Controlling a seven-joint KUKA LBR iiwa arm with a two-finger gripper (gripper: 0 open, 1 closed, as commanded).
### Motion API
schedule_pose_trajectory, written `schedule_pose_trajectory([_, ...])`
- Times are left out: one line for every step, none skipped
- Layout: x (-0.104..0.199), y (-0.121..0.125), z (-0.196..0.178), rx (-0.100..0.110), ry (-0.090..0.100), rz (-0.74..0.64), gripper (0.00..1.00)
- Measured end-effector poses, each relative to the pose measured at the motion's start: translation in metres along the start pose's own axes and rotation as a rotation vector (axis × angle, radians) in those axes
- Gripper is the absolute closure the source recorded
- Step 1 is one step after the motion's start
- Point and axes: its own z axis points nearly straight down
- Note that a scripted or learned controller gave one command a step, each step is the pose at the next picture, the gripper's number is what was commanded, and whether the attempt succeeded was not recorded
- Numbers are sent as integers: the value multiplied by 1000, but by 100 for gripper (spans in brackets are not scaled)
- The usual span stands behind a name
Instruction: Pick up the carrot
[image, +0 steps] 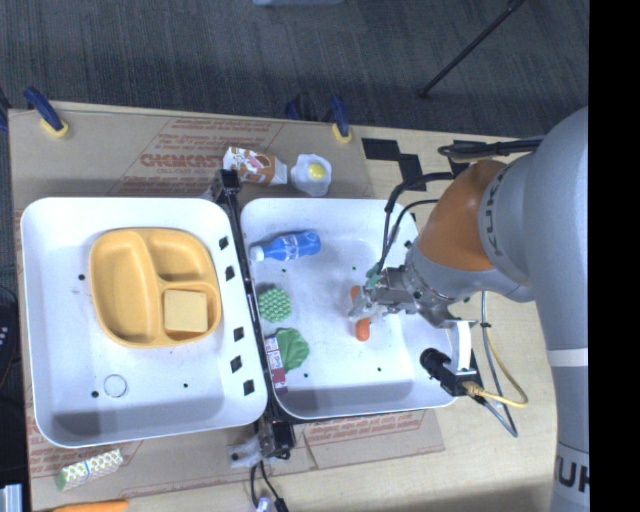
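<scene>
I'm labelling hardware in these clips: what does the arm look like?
The arm is smooth, rounded grey with an orange band above the wrist. Black cables loop along it, a yellow cable hangs below, and the gripper is small and metallic.

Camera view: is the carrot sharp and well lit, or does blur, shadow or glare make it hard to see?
Camera view: the carrot is a small, soft orange blob beside the gripper; its edges are blurred. The right bin is evenly lit, with no strong glare; only a faint shadow lies under the arm.
</scene>
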Motion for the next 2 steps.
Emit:
schedule_pose_trajectory([27, -52, -122, -6, -3, 20, 100])
schedule_pose_trajectory([109, -28, -134, -5, -1, 329, 100])
